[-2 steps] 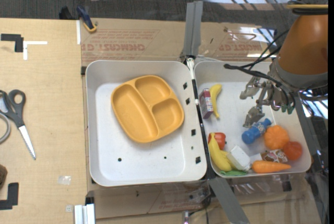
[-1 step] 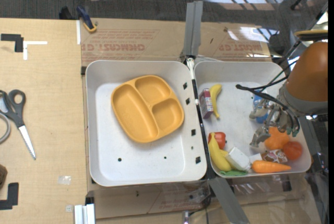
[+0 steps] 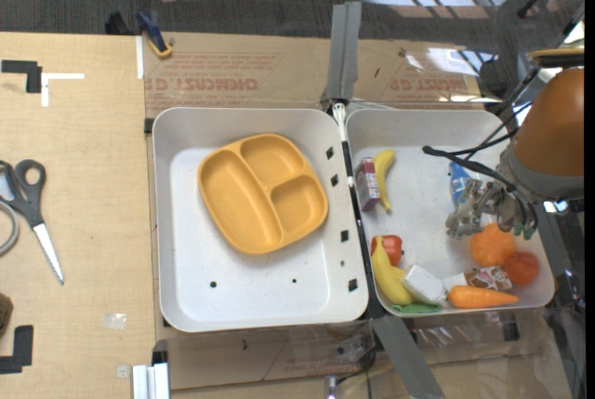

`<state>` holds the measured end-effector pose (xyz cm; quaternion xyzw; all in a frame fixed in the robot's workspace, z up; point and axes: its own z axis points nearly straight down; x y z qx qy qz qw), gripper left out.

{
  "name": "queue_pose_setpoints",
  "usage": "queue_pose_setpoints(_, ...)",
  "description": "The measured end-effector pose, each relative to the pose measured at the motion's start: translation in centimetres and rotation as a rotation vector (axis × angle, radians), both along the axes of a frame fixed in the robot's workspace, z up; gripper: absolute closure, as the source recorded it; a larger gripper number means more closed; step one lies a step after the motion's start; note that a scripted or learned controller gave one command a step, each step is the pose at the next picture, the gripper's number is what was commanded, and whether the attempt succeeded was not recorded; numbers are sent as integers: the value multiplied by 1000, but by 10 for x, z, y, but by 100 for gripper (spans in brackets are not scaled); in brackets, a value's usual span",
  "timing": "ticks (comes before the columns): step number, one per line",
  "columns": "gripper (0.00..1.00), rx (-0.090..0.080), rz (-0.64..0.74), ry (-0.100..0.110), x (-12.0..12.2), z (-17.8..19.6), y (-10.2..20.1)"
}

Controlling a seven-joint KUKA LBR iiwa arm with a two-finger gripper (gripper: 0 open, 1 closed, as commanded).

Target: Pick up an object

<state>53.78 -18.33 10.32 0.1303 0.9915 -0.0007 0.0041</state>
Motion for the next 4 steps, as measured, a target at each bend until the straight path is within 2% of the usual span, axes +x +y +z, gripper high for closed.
queue_pose_setpoints(1, 0, 0, 0, 0, 0, 0, 0)
queue_pose_setpoints(2, 100, -1, 1, -4, 1, 10, 0)
queue_pose_setpoints(3, 0, -1, 1, -3, 1, 10, 0)
queue_pose_setpoints(4, 0, 1, 0, 5, -10, -10, -16)
